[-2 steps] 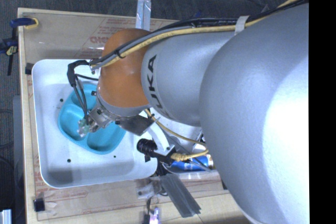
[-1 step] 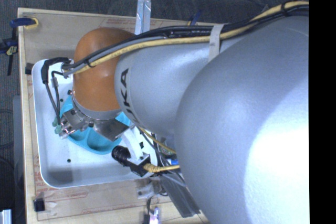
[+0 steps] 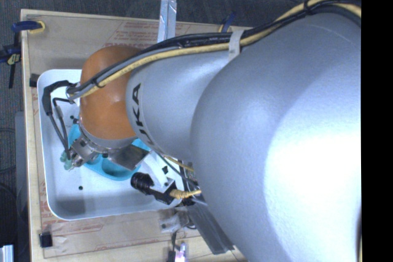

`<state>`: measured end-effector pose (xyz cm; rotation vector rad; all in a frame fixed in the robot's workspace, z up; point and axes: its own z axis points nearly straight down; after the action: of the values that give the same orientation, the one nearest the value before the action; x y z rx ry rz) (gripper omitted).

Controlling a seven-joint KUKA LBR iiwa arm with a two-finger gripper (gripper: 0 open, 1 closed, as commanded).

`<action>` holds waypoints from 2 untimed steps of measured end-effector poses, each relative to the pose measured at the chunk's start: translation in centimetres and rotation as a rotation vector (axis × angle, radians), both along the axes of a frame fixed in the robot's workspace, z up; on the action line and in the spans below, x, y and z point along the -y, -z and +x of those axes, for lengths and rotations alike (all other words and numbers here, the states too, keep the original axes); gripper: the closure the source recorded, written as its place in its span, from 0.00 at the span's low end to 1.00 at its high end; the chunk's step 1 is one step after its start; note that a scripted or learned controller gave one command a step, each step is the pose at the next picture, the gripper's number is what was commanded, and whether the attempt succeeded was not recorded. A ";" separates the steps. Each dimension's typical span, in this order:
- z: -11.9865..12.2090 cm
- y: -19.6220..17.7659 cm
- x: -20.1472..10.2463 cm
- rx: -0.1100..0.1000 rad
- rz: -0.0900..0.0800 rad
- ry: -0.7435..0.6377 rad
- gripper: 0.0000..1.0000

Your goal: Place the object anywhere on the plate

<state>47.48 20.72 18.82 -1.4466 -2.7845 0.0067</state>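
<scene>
The grey arm with its orange band reaches over the left white bin and covers most of it. A light blue plate lies in that bin, and just a part of it peeks out under the wrist. The gripper hangs low at the plate's left edge, largely hidden by the wrist. A small teal-green piece shows right beside the gripper's tip. Whether that piece is held or lying on the bin floor is not clear.
Black cables loop from the wrist along the bin's left wall. A black connector sticks out below the plate. The wooden bench frames the bin, with a blue clamp at its far left corner. The arm's body covers the right bin.
</scene>
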 end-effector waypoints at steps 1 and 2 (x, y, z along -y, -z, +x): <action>0.1 9.7 6.6 0.001 0.001 0.193 1.00; 0.0 9.7 4.3 0.003 0.000 0.279 1.00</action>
<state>47.52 16.44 9.11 -1.8206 -2.5578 0.0037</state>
